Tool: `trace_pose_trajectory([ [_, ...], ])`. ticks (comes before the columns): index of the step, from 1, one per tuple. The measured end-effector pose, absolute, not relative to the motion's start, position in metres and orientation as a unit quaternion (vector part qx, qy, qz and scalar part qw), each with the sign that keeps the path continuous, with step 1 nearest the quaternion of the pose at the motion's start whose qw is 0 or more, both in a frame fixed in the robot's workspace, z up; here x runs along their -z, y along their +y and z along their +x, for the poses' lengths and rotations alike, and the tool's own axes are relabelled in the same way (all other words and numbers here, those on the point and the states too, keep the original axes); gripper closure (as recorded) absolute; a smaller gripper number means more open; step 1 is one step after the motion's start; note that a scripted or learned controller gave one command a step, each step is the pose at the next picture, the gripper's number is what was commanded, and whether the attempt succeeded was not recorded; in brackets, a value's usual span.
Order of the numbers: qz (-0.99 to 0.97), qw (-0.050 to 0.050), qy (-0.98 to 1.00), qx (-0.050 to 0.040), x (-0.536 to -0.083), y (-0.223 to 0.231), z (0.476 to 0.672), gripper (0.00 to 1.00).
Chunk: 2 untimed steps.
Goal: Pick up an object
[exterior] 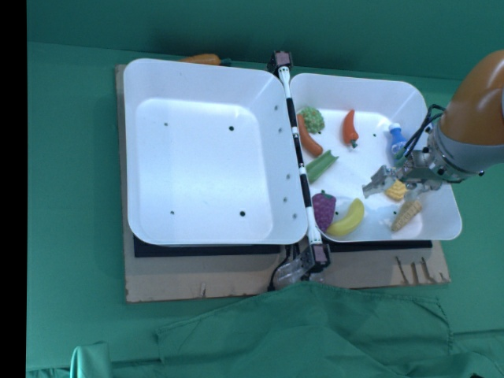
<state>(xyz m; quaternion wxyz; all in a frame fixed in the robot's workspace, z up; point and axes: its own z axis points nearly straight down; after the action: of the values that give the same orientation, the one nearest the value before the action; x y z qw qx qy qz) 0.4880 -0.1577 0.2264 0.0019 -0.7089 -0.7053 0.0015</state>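
Observation:
My gripper point(391, 186) hangs low over the right bin point(370, 89), near its right side, and stands open. A small yellow toy point(396, 190) lies right under it, between the spread fingers; I cannot tell whether they touch it. Just below lies a corn cob point(407, 213). A blue bottle point(397, 138) stands behind the gripper. Further left in the bin are a banana point(347, 219), purple grapes point(323, 208), a green pod point(320, 166), an orange carrot point(309, 137), a broccoli point(313, 118) and a red pepper point(350, 127).
The left bin point(150, 85) sits beside the right one, joined by a black and white divider bar point(297, 148). An orange item point(203, 58) lies outside the left bin's far rim. Green cloth point(315, 329) bunches at the front.

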Motion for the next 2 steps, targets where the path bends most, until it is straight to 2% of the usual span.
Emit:
trace_pose_trajectory([
  [1,-0.709,-0.003,-0.705,0.002,-0.182,-0.159,0.49,0.0],
  [2,-0.71,-0.01,-0.704,0.0048,-0.198,-0.162,0.493,1.0],
])
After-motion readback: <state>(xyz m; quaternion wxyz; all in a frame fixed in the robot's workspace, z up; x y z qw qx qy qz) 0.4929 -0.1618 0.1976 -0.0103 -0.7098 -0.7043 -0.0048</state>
